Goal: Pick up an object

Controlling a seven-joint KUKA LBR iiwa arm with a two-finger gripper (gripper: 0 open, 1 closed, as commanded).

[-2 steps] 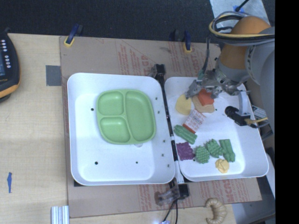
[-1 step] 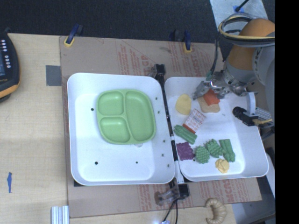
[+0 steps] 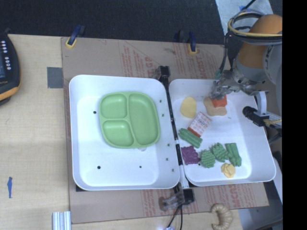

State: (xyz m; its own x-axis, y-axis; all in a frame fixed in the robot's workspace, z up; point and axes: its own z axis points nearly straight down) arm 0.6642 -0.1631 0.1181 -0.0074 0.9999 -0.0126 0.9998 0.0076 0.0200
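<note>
The right bin (image 3: 254,143) holds several small toy foods. A pale yellow piece (image 3: 188,107) lies near its left wall, with a tan and orange piece (image 3: 216,105) to its right. Below them lie a red-and-white packet (image 3: 199,124), a green pickle-like piece (image 3: 190,137), a purple piece (image 3: 189,154), two green bumpy pieces (image 3: 213,155), a green strip (image 3: 233,153) and a small yellow piece (image 3: 228,169). My gripper (image 3: 221,91) hangs at the bin's back, right over the tan and orange piece, fingers pointing down.
The left bin (image 3: 86,162) holds a green three-part plate (image 3: 129,119). A black clamp bar (image 3: 171,123) joins the two bins. A yellow-edged pendant (image 3: 7,66) lies at far left. A tan curled object (image 3: 222,216) sits on the bench below the right bin.
</note>
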